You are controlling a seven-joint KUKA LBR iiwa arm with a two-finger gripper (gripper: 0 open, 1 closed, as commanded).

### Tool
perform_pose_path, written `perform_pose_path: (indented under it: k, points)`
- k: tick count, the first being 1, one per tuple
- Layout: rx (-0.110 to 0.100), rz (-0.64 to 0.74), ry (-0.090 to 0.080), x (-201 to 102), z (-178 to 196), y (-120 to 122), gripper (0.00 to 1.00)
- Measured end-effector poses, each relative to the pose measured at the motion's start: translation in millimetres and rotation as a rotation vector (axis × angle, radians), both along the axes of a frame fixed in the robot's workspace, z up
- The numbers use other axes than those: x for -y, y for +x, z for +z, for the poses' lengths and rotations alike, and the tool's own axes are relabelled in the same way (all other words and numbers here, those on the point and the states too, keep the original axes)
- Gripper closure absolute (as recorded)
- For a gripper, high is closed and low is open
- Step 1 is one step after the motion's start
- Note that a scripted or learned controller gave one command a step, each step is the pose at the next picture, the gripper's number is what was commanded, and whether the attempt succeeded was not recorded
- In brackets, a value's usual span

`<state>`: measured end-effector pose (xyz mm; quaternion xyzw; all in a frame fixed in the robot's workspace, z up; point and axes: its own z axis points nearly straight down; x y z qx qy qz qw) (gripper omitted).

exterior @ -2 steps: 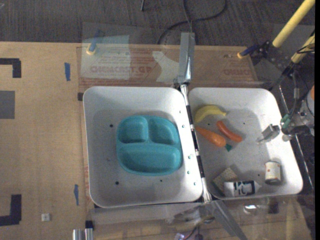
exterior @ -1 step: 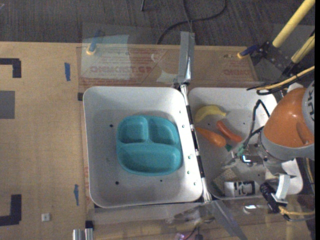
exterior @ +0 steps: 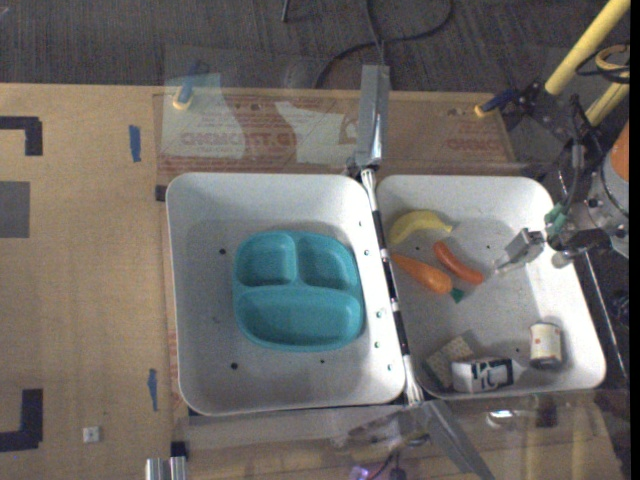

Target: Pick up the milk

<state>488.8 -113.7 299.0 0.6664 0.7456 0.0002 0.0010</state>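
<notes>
One milk [exterior: 482,373], well below tool [exterior: 522,245]

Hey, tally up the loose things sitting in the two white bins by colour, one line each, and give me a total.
Teal: 1, divided plate
Yellow: 1, banana
Orange: 2, carrot, sausage
White: 2, milk carton, small can
Total: 6
</notes>
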Motion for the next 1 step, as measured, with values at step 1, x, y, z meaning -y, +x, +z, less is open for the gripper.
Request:
perform_pose_path:
  k: [1]
  points:
    - [-0.001,0.103,0.001,33.9,-167.8,-9.7,0.0]
